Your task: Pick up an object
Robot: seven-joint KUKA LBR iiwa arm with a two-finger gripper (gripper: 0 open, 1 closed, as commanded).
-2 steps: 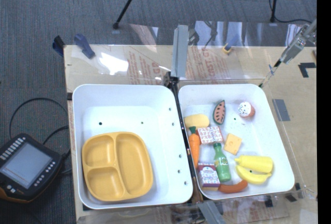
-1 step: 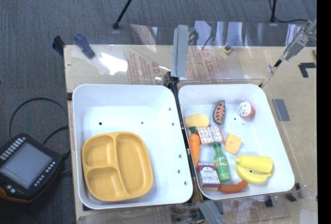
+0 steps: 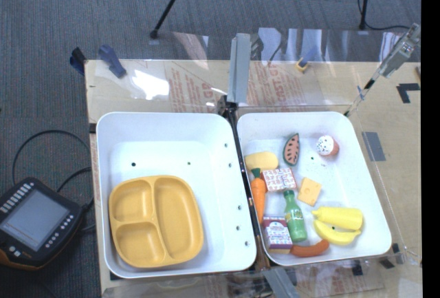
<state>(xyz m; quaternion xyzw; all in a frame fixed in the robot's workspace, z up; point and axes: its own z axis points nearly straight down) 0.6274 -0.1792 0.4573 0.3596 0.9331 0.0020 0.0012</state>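
Start in the camera view with the right bin (image 3: 368,173), in the lower right of the frame: every loose object you could pick lies there.

- **Upper part:** a watermelon slice (image 3: 292,149) stands near the middle. A small white-and-red round toy (image 3: 327,146) sits to its right, apart from it.
- **Left wall:** a pale yellow rounded piece (image 3: 262,160) lies just above a carrot (image 3: 258,195), which runs down along the wall.
- **Centre:** beside the carrot is a small pink-patterned box (image 3: 279,179). An orange cheese wedge (image 3: 310,190) lies just to the right of it.
- **Below the box:** a green bottle (image 3: 295,216) lies lengthwise, with a red-and-white carton (image 3: 278,232) against its left side.
- **Lower right corner:** a yellow banana (image 3: 335,230) curves there, with another yellow piece (image 3: 339,217) resting on top of it.
- **Bottom wall:** a red sausage-shaped toy (image 3: 309,248) lies along it, just under the bottle and the banana.

The left bin (image 3: 165,135) holds a yellow divided plate (image 3: 156,221) in its lower left part.

A grey upright post (image 3: 239,69) rises where the two bins meet at their upper edge. A control pendant (image 3: 31,221) with its cable lies on the carpet at the lower left of the frame.

You cannot tell the gripper's state from this view.
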